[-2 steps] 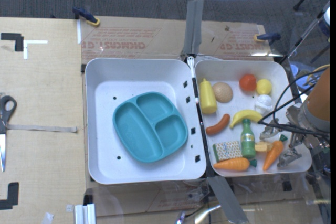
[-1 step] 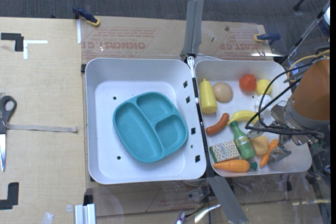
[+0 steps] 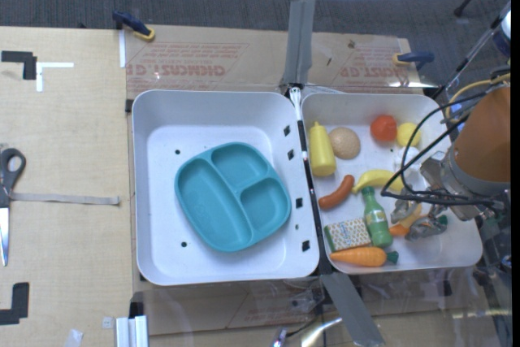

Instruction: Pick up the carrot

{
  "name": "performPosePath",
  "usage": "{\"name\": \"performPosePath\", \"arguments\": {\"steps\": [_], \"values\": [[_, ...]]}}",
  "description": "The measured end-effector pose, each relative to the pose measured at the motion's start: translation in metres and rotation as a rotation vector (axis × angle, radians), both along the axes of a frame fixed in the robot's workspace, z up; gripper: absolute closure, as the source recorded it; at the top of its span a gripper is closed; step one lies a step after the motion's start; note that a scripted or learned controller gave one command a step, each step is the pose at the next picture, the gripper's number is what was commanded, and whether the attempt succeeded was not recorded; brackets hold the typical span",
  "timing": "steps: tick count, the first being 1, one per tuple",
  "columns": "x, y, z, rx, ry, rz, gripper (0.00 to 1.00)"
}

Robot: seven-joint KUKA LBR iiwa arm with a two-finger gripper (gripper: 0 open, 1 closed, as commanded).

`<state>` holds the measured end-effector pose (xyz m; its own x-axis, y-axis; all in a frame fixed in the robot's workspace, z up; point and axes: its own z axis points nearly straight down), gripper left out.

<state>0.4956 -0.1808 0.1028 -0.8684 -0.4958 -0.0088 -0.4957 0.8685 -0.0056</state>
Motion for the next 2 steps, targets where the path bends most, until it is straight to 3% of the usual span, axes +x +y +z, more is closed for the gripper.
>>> {"name": "performPosePath", "arguments": {"steps": [2], "values": [[0.006,0.002,0.02,-0.001,-0.012,0.005,1.0]]}}
